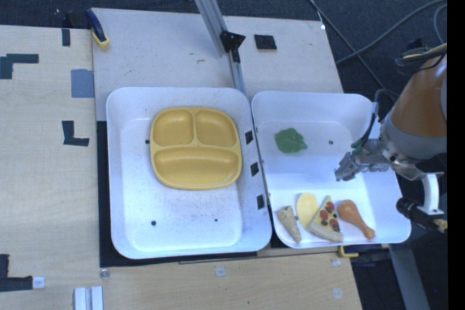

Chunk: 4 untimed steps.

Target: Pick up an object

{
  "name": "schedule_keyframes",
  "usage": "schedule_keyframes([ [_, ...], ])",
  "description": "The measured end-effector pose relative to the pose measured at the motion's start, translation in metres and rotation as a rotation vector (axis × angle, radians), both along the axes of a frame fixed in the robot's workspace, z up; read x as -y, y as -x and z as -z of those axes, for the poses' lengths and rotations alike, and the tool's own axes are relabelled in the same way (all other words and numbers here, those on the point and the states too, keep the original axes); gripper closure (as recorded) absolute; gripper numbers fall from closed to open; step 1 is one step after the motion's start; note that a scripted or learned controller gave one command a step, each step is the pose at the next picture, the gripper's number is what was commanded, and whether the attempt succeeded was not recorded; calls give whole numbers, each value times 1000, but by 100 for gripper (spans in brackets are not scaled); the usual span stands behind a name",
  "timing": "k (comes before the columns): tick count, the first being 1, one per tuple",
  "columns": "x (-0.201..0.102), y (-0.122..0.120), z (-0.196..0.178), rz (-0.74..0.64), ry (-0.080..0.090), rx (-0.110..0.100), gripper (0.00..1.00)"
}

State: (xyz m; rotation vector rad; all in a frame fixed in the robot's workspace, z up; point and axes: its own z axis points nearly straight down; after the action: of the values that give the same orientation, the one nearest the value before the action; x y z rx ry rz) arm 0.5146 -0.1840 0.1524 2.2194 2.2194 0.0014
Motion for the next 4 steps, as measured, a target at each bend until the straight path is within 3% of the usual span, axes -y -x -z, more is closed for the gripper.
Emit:
schedule_keyframes([
  [2,-6,6,-98,-2,0,1,100],
  [4,-121,-12,-95,-8,-4,-3,100],
])
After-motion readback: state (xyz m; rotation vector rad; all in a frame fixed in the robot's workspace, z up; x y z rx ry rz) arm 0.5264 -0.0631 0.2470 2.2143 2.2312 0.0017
